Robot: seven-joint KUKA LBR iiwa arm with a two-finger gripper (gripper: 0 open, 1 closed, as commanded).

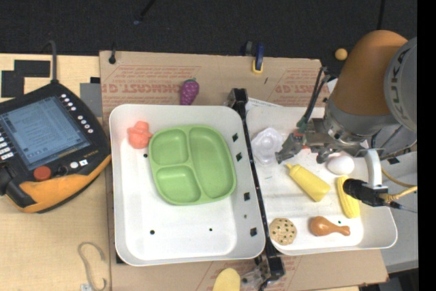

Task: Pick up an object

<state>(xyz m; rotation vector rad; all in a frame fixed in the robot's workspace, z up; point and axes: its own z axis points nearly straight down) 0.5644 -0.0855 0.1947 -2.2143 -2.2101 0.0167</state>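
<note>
Gripper (289,146) hangs just above-left of the mustard bottle (308,182), finger state not discernible; risk: descent clips the bottle's tip or the clear cup (266,142) beside it, nudging either aside.

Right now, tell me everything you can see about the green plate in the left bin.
The green plate is a light green, plastic-looking divided tray with rounded corners and three sunken compartments: two side by side toward the back, one wider toward the front. It lies flat, right side up, slightly rotated, on the floor of the left bin, in its upper middle. Its compartments hold nothing. A pink toy sits just off its upper left corner, close to the rim; whether they touch is unclear.
</note>
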